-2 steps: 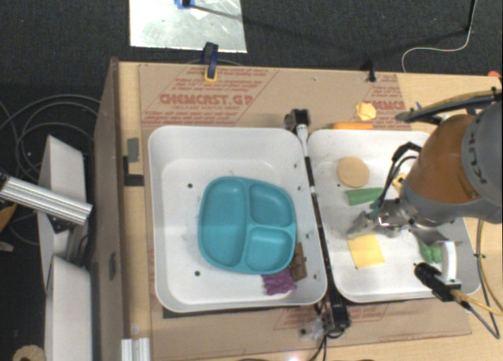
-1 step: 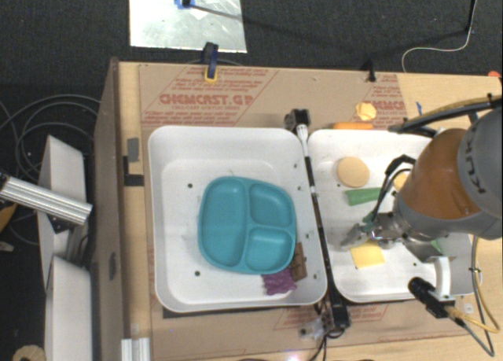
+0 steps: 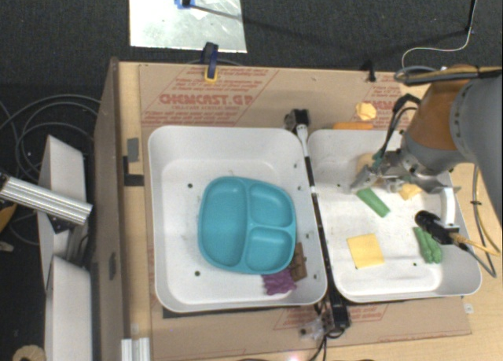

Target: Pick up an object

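My gripper [image 3: 374,172] hangs low over the back of the right bin [image 3: 456,282], at the end of the grey arm with its orange band [image 3: 431,119]. A green stick [image 3: 373,201] lies slanted on the bin floor just in front of the gripper, its upper end close under it. A yellow square slab [image 3: 365,251] rests flat nearer the front. A darker green, lumpy piece [image 3: 429,246] sits at the right side. A small tan piece [image 3: 409,191] peeks out beside the wrist.
The left bin [image 3: 169,194] holds a blue divided plate [image 3: 247,223], with a purple lump [image 3: 277,281] and a brown piece [image 3: 299,264] at its front right. An orange item [image 3: 353,125] lies by the right bin's back rim. A ridge [image 3: 313,194] divides the bins.
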